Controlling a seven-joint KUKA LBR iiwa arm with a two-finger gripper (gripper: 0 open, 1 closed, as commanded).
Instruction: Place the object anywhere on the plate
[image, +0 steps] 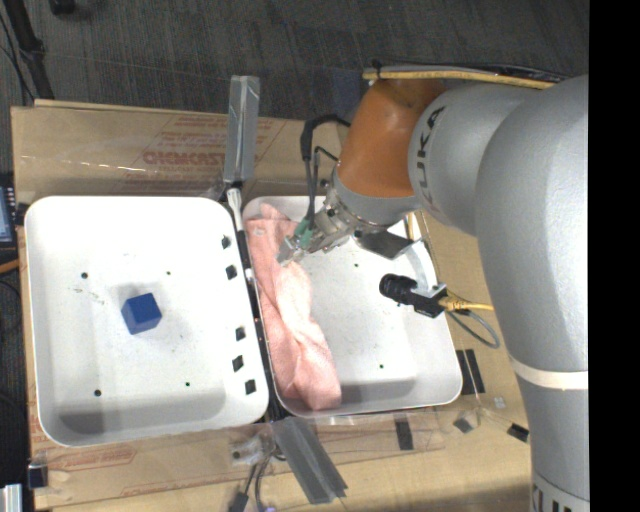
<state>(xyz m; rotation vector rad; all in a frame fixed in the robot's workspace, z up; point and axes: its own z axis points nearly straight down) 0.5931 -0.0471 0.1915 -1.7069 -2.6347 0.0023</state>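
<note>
I count two white bins side by side: the left bin (60, 330) holds one blue cube (142, 312), and the right bin (400, 350) holds one pink cloth (295, 325) lying along its left wall. My claw (300, 242) hangs over the cloth's upper end, near the far wall; whether it is clenched or released, I cannot tell. On my grey arm (520, 180) I read part of "KUKA"; red print on the cardboard (150, 150) under the bins is too faint to read.
</note>
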